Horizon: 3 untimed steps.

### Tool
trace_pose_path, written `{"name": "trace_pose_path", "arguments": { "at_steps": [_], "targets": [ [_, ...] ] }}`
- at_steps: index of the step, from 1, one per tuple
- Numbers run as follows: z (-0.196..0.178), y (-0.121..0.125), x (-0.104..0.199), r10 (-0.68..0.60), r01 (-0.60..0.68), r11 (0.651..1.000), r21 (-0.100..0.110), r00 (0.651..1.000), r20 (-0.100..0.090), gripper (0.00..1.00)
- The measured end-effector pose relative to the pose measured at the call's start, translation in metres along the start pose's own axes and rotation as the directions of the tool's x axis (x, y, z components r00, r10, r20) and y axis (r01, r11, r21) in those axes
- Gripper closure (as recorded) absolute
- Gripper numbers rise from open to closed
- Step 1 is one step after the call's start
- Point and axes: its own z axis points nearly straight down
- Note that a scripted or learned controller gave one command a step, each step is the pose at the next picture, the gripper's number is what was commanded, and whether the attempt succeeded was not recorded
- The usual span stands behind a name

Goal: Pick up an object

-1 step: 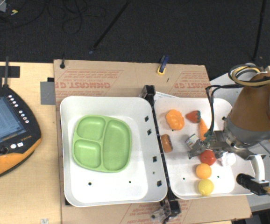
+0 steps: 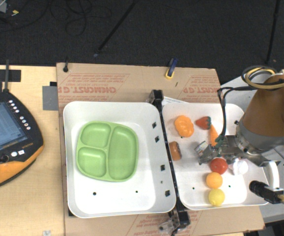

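right bin (image 2: pixel 191 193): a shallow white bin, sitting on the cardboard-covered surface (image 2: pixel 107 82) and holding all the loose items, which is presumably why the arm (image 2: pixel 262 117) is reaching in over this side.
- orange pepper-like piece (image 2: pixel 184 125), lying near the back wall.
- red piece with green stem (image 2: pixel 203 123), lying just beside it.
- slim orange carrot-like piece (image 2: pixel 213 133), leaning toward the gripper.
- brown block (image 2: pixel 175 151), resting close to the bin's left wall.
- red tomato-like ball (image 2: pixel 219 165), sitting right under the gripper; likely the pick target, though that is a judgement.
- orange ball (image 2: pixel 213 180) and yellow lemon-like ball (image 2: pixel 216 196), lining up in front of it, near the front rim.
- white piece (image 2: pixel 240 168), lying beside the red ball.

gripper (image 2: pixel 212 151): hovering low among the items; whether the jaws are spread or pressed together cannot be told, and nothing is visibly sitting between them.

left bin (image 2: pixel 78 200): holding one green divided plate (image 2: pixel 107 151), its three compartments showing nothing inside; possibly serving as the drop side.

off the bins: a teach pendant (image 2: pixel 7 136) resting on the surface to the left.
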Motion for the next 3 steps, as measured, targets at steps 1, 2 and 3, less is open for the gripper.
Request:
{"name": "trace_pose_path", "arguments": {
  "at_steps": [1, 2, 3],
  "targets": [
    [0.062, 0.005, 0.002, -0.002, 0.002, 1.0, 0.004, 1.0, -0.001, 0.0],
    [0.103, 0.005, 0.003, -0.001, 0.001, 1.0, -0.001, 1.0, 0.0, 0.0],
    [0.091, 0.006, 0.001, 0.006, -0.006, 1.0, -0.003, 1.0, -0.001, 1.0]
  ]
}}
